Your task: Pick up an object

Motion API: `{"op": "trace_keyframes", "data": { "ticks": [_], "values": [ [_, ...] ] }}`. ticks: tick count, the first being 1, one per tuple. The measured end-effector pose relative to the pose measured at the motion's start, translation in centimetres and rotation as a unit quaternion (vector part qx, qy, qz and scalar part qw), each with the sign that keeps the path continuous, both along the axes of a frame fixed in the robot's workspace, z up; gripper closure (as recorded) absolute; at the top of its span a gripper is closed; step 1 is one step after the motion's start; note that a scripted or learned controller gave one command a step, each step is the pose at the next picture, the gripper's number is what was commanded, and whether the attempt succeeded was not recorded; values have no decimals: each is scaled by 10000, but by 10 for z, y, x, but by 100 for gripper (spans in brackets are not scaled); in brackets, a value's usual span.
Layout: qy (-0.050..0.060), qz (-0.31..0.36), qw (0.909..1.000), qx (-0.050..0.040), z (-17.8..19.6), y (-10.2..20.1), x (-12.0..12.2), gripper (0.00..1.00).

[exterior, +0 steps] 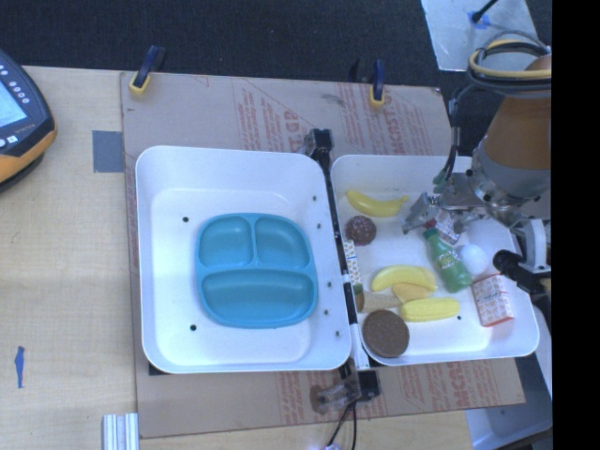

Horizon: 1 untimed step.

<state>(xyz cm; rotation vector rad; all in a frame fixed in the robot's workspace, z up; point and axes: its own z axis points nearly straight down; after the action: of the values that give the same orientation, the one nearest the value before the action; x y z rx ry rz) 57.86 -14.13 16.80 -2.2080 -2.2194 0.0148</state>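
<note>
Two-finger metal gripper: over right white bin, finger state indiscernible | green plastic bottle: just below it | divided blue plate: left bin

The grey metal arm carries a broad orange band, a yellow-and-black cable loop above, and a silvery metal hand.

Your arm reaches in from the right edge of the camera view, its orange band uppermost and the grey wrist flange just beneath it. You see it foreshortened, pointing steeply downward. The gripper hangs at its lower left end, a cluster of metal parts angled down and toward the left.
</note>
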Motion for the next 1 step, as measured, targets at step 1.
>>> {"op": "trace_keyframes", "data": {
  "ticks": [1],
  "values": [
    [-68,-9,10000,-25,-78,-52,16,0]
  ]
}}
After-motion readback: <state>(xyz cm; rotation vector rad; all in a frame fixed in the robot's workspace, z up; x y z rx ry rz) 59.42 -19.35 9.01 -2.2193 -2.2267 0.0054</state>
